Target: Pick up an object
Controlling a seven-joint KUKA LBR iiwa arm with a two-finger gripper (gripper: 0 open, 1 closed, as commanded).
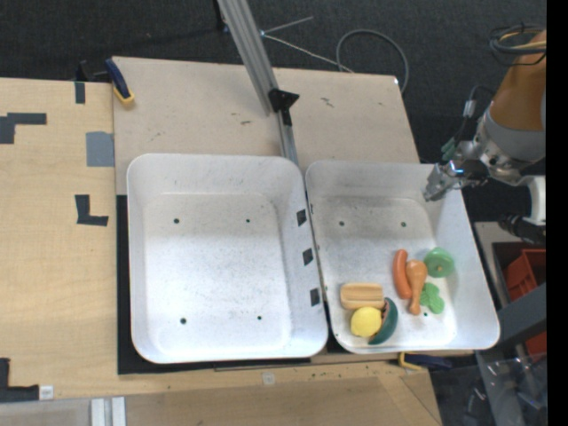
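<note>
The tool [437, 185] hangs over the far right rim of the right bin [373, 193], at the end of the grey arm [515, 114] with its orange band; whether it is spread or pressed together cannot be told, and nothing shows in its grip. Well below it, in the near right part of that bin, lie the toys. A red-orange sausage [402, 274] lies with its long axis running near-to-far, tilted slightly left at the top. Just beside it on the right, an orange carrot-like piece [415, 286] lies near-to-far as well, thin end toward the near rim. A green round piece [438, 263] sits to its right. Further left, a tan bun [361, 295] lies crosswise, long axis left-to-right, and a yellow ball [365, 322] rests just below it against a dark green curved piece [387, 325]. The left bin [213, 256] adjoins on the surface [53, 193].
</note>
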